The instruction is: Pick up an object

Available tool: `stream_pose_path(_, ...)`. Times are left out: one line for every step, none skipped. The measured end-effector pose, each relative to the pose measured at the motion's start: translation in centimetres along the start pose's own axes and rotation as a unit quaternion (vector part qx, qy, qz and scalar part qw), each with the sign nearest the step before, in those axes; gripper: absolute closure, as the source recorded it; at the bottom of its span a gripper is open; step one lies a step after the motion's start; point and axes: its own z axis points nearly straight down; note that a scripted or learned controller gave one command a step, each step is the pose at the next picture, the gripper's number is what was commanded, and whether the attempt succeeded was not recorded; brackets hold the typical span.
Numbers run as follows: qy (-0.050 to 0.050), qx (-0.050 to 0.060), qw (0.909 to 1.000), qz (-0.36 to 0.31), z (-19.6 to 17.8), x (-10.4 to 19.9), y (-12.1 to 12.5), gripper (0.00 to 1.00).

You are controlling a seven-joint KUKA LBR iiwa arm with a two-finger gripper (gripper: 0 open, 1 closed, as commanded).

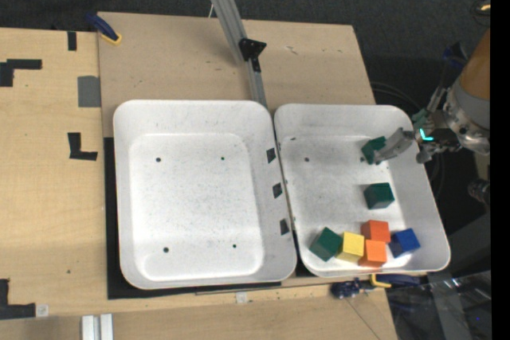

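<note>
My gripper reaches in from the right over the upper part of the right bin. A dark green block sits right at its tip, partly covered by it; whether it is gripped cannot be told. Another dark green block lies lower in the same bin. Along the bin's front edge lie a green block, a yellow block, two orange blocks and a blue block.
The left bin stands beside the right one, with a small gap between them. A slanted metal pole runs down from the top to the bins' shared upper edge. Wooden benchtop lies to the left.
</note>
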Motion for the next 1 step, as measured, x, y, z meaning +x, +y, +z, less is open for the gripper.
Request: stream_pose_path(-0.001,-0.002,1.0000,-0.001,-0.20,-0.01,0.07,0.00)
